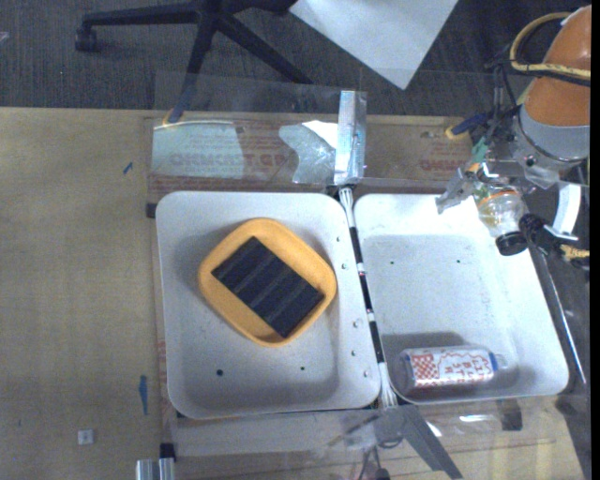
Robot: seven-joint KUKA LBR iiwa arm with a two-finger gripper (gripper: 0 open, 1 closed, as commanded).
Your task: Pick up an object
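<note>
My gripper [480,187] hangs over the far right corner of the right bin [441,281], below the arm's orange band. A small clear bottle [497,208] with a dark cap at its lower right end sits right against the gripper; I cannot tell if it is gripped or resting on the bin's rim. A bottle with a red and white label [448,367] lies on its side along the right bin's near wall. In the left bin [187,356] a yellow tray-like object with a dark ribbed panel [267,281] lies flat near the middle.
A metal divider post [350,141] stands behind the seam between the bins, with crumpled clear plastic [314,150] beside it. Cables run along the arm at the right. An office chair base [187,28] and white sheet lie beyond the bench.
</note>
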